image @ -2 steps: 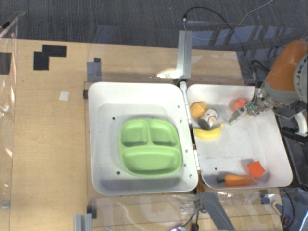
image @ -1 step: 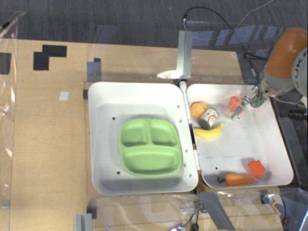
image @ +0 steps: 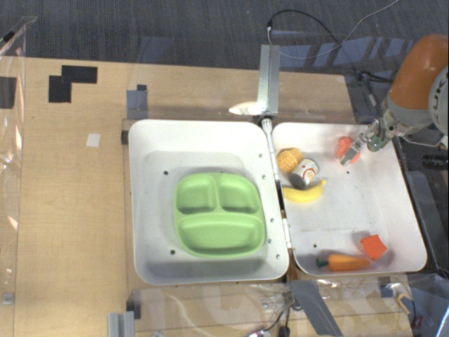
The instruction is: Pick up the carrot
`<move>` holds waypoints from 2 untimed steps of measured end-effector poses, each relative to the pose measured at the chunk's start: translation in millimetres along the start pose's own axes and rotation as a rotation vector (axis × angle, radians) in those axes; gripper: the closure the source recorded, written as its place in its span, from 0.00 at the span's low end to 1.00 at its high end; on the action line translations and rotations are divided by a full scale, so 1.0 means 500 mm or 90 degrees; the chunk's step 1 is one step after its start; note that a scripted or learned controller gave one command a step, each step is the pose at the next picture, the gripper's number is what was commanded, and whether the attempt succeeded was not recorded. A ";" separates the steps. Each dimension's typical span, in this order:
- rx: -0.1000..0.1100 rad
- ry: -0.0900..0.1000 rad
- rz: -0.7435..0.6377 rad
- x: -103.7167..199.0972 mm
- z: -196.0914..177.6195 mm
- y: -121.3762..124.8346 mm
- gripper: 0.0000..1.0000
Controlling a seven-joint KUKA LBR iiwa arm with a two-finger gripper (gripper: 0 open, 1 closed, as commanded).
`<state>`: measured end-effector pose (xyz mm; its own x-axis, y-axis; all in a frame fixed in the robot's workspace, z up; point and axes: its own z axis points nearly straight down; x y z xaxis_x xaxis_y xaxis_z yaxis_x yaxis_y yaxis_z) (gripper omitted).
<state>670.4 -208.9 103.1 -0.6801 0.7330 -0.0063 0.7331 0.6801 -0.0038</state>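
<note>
While the carrot [image: 343, 262] lies at the right bin's [image: 407, 209] near edge, the hand [image: 354, 153] hovers well apart, beside a small red object [image: 343, 146]; its grip state is unclear.

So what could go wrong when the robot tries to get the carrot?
The end effector is by a small red thing at the far side of the right bin, so it might grab that instead. The carrot lies against the near wall beside an orange block, leaving little room.
</note>
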 end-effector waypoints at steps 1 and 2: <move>0.003 0.008 -0.001 0.006 0.004 -0.001 0.00; -0.003 -0.004 -0.003 -0.001 -0.027 0.006 1.00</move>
<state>672.9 -207.2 116.5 -0.6836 0.7297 -0.0125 0.7298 0.6837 0.0007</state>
